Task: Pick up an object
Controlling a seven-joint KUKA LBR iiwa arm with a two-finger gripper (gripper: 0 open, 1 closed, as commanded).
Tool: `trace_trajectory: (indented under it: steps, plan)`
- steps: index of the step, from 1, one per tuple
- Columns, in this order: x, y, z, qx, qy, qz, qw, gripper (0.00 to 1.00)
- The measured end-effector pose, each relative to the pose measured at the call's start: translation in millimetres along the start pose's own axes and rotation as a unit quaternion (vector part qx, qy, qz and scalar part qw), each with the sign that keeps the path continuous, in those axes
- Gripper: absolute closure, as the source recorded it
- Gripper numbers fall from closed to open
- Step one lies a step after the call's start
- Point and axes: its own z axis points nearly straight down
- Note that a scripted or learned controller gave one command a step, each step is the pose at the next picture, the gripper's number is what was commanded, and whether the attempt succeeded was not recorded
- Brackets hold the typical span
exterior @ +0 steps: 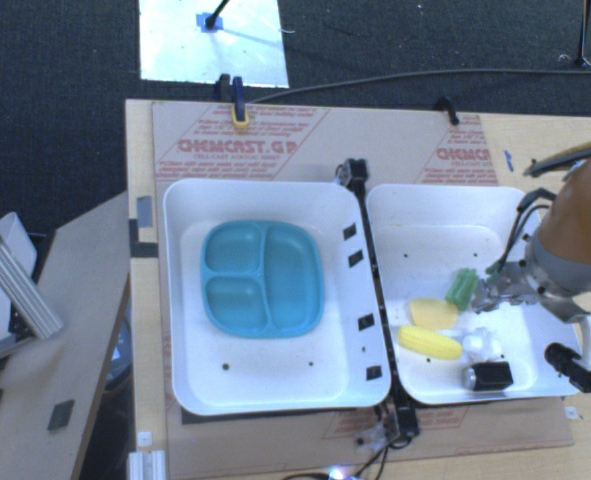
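The right bin (430, 218) holds several small items. A green block (463, 288) lies near its middle. Just below it are a pale yellow piece (433, 314) and a yellow banana-like object (430, 343). A small white item (482, 343) and a black can (489, 375) lie near the front wall. My gripper (493, 296) reaches in from the right. It is low over the bin, right beside the green block and above the white item. I see nothing clearly held in it.
The left bin (180, 298) carries a blue divided plate (263, 276). A black hinge strip (363, 268) runs between the bins. The grey and orange arm (575, 233) covers the right bin's right side. A clamp (238, 103) stands at the bench's back edge.
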Motion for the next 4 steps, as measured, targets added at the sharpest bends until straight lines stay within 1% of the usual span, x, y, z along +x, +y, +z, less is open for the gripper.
trace_trajectory:
  steps: [1, 2, 3, 4]
  plan:
    - [-8.9, 4.7, -60.2, -0.003, -0.001, -0.001, 1.0000, 1.00]
    - [-9.5, 6.9, -112.2, -0.003, -0.001, -0.002, 1.0000, 1.00]
    - [31.5, 25.6, -106.8, -0.001, 0.001, -0.004, 1.0000, 1.00]
    - [79.4, 50.9, -97.5, -0.001, 0.001, -0.004, 1.0000, 1.00]
